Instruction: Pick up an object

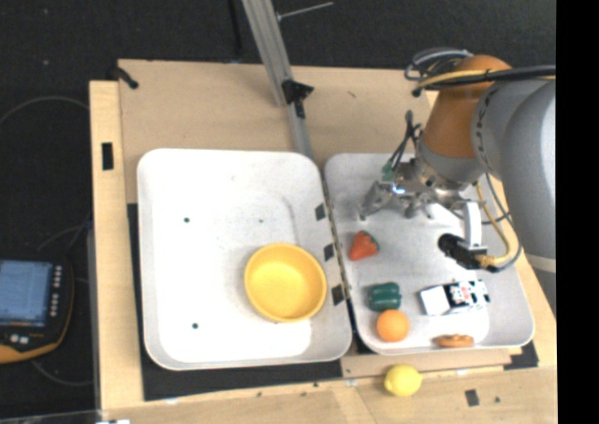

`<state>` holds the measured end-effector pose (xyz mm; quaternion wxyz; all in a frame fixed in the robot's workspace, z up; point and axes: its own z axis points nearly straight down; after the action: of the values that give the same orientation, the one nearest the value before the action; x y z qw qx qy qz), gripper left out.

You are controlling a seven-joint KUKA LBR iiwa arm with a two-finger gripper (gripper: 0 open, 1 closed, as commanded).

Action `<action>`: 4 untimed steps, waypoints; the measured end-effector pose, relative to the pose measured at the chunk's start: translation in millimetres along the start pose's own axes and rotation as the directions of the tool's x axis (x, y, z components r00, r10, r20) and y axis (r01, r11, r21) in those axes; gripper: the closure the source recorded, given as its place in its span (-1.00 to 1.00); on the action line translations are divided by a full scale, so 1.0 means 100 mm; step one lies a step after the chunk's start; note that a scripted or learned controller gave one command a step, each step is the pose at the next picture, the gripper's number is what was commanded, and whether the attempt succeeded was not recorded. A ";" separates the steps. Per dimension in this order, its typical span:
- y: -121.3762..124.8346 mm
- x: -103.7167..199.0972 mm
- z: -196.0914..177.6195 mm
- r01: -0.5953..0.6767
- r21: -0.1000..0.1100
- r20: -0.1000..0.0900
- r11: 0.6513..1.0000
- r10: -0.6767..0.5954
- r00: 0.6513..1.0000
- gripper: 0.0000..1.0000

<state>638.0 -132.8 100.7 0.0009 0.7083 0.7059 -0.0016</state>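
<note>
Lowest in the camera view, a yellow lemon-like fruit [402, 380] is seen on the bench just outside the right bin [510, 314]. Inside that bin are noted an orange ball [393, 326], a dark green block [383, 296], a red-orange piece [363, 246], a white-and-black item [454, 297] and a flat orange thing [455, 341] at the front wall. A yellow bowl [284, 282] is recorded in the left bin [187, 188]. The gripper [402, 196] hangs over the rear of the right bin; nothing is seen between it and the floor. Whether it is spread or closed cannot be told.

A descent centred on the red-orange piece, nearest the gripper, is judged best, with clearance kept from the bin wall. The wrist is tangled in cables and blurred.
</note>
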 end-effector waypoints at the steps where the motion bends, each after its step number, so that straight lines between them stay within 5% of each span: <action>1: 0.01 0.00 -0.12 -0.003 -0.005 -0.001 1.000 0.003 1.000 1.00; 3: 0.08 -0.10 -1.16 0.006 -0.008 -0.002 1.000 -0.006 1.000 1.00; 4: -0.13 0.40 -1.19 0.009 -0.002 -0.004 1.000 -0.009 1.000 1.00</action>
<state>624.8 -92.8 220.0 0.0000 0.7052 0.7090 0.0006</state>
